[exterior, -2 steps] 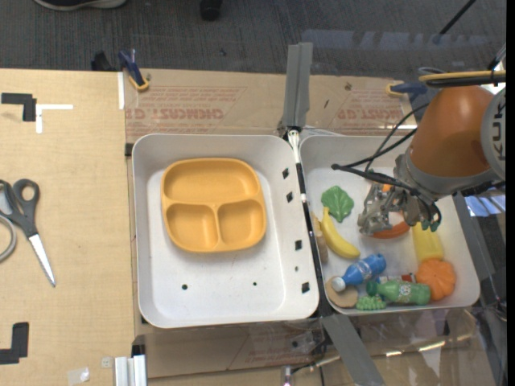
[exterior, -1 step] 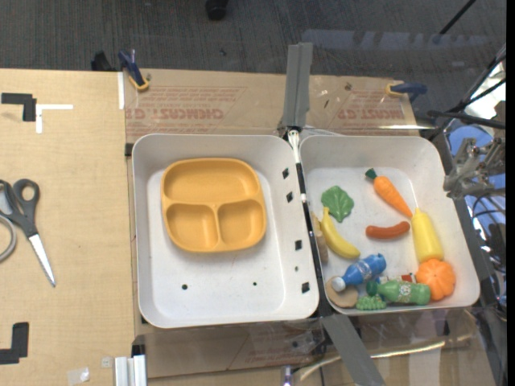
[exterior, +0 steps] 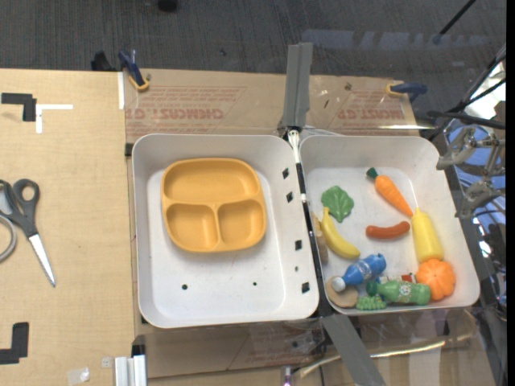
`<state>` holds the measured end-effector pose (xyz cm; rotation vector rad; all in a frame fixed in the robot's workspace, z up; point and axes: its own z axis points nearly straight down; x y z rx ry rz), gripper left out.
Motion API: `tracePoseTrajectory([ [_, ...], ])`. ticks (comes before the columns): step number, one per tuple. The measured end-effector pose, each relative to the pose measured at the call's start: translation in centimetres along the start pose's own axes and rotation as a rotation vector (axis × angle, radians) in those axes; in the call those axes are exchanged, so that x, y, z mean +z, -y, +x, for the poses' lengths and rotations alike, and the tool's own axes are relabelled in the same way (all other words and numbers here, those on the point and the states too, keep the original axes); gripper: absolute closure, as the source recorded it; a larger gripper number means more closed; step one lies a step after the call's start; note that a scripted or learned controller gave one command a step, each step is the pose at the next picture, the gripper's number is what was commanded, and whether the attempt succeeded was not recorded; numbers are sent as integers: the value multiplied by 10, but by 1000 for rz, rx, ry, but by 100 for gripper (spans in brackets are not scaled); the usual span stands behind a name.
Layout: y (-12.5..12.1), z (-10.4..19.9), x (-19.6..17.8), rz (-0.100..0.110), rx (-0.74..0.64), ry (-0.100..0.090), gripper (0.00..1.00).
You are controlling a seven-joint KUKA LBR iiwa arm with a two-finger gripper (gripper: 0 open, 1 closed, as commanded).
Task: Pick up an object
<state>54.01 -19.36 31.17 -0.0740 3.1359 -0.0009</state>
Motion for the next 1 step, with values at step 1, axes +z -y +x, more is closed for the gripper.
tracePoseTrajectory([
  [1,-67,36,211,-1,152,-3,0],
])
